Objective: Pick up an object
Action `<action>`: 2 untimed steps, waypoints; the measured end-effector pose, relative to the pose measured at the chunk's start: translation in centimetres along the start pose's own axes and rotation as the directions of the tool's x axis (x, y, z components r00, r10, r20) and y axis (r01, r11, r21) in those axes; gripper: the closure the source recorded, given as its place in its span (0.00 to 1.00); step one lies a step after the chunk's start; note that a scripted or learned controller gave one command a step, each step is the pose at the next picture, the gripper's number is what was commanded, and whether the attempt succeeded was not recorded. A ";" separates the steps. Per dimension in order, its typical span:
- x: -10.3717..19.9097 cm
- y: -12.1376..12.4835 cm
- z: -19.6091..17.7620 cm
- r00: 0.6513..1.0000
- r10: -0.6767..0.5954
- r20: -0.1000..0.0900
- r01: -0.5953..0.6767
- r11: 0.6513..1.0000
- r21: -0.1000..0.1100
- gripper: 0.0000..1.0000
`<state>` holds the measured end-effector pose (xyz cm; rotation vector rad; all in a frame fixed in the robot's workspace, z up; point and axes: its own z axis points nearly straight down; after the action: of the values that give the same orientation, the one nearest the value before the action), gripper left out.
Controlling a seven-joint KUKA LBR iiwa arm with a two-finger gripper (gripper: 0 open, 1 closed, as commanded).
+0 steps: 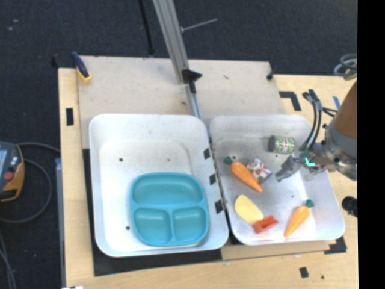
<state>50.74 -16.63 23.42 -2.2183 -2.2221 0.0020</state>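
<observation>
A: Where's the gripper (pixel 289 168)?
B: Over the rt bin (pixel 322 218), near the carrot (pixel 246 176) w/ the crumpled wrapper (pixel 260 168) (both just left of it). Nothing's between the fingers; open or clenched, can't tell.

Two white bins on a bench, seen from above. The left bin (pixel 108 137) bears a teal divided tray (pixel 169 209). The right bin (pixel 328 212) bears a carrot (pixel 246 175) at centre; beside it a red-and-white wrapped item (pixel 260 168), beyond it a green can (pixel 281 143), nearer the camera a yellow piece (pixel 248 209), a red block (pixel 265 224) and a second carrot (pixel 298 219). The gripper (pixel 287 168) hangs just right of the wrapped item.
</observation>
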 end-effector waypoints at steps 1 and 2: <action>0.0 0.0 -0.1 1.000 0.000 0.000 0.000 1.000 -0.001 0.00; -0.8 0.6 5.6 1.000 0.003 0.001 -0.003 1.000 0.001 0.00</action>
<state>51.36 -17.47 17.82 -2.2214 -2.2193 0.0044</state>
